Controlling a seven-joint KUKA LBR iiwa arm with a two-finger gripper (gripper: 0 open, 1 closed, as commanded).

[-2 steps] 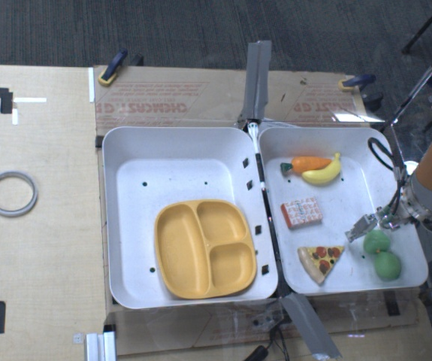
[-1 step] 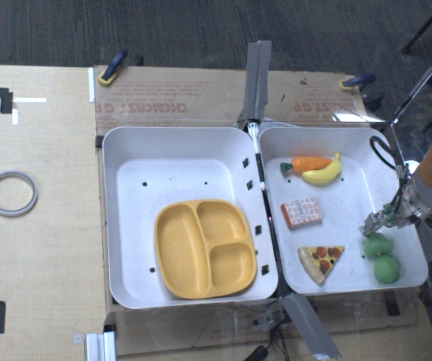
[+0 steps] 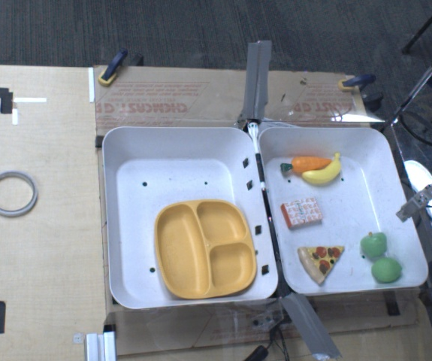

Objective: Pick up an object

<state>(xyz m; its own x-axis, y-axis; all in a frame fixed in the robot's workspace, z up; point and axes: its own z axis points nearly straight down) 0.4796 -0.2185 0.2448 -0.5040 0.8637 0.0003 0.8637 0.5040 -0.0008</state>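
— Six toy foods lie in the right-hand white plastic bin (image 3: 360,201); which one do you want picked?

— You could take the small pink-and-white patterned block (image 3: 301,213). It sits flat in the middle of that bin, apart from the orange toy carrot (image 3: 308,163) and yellow toy banana (image 3: 322,173) touching each other farther back, and from the flat toy pizza slice (image 3: 319,262) just nearer.

— How will it handle?

— Probably light and stiff, with straight sides; grip it across the short sides. The two round green toy fruits (image 3: 374,244) at the near right look likelier to roll or slip.

— And your grey metal gripper (image 3: 420,204)?

— It hangs at the bin's right rim, carrying nothing visible; open or closed, you cannot tell. The yellow divided plate (image 3: 204,248) fills the left white bin (image 3: 125,194).
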